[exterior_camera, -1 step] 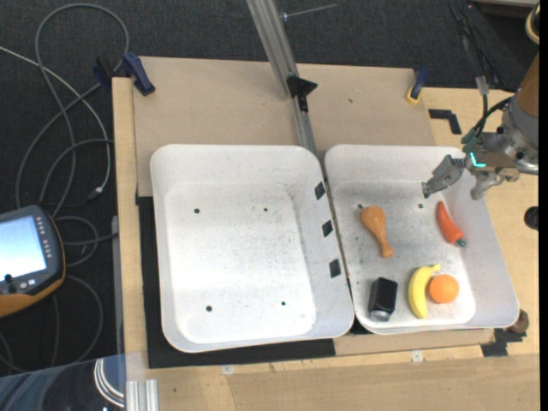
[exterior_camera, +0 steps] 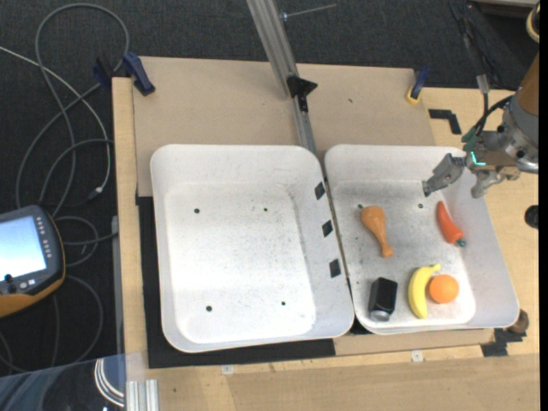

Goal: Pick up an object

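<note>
In the right bin (exterior_camera: 402, 165) lie a tan drumstick-shaped toy (exterior_camera: 377, 227), a red-orange carrot (exterior_camera: 449, 222), a yellow banana (exterior_camera: 419, 290), an orange (exterior_camera: 443, 289) touching the banana, and a small black box (exterior_camera: 382, 298). My gripper (exterior_camera: 461, 178) hangs at the bin's far right corner, just above the carrot's upper end. Its two grey fingers are spread apart with nothing between them.
The left bin (exterior_camera: 171, 178) lies beside the right one, with black clips along the shared wall. A slanted metal pole (exterior_camera: 272, 41) rises behind the bins. Blue clamps sit on the bench's back corners. Cables and a handheld pendant (exterior_camera: 21, 259) lie on the floor at left.
</note>
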Available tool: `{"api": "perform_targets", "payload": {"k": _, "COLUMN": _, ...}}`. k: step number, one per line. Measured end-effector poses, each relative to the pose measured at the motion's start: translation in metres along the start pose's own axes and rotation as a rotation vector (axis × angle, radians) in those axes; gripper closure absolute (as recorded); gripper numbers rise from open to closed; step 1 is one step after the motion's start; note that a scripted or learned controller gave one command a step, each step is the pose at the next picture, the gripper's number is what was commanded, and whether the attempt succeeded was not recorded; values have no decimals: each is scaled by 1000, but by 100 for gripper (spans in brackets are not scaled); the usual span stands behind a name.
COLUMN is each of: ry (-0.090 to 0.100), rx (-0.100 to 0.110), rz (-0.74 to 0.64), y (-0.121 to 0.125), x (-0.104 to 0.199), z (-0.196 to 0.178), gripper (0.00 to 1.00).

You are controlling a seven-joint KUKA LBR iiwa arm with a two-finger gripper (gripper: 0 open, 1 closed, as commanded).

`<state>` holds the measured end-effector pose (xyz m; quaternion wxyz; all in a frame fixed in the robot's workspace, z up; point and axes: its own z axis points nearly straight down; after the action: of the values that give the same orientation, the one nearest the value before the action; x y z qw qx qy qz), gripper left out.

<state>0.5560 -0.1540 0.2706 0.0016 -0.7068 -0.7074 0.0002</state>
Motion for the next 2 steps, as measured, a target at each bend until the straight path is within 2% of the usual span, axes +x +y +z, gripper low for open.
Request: {"api": "perform_targets", "payload": {"k": 2, "ry": 1, "rx": 5, "rz": 1, "y": 4, "x": 3, "z": 86, "gripper": 0}}
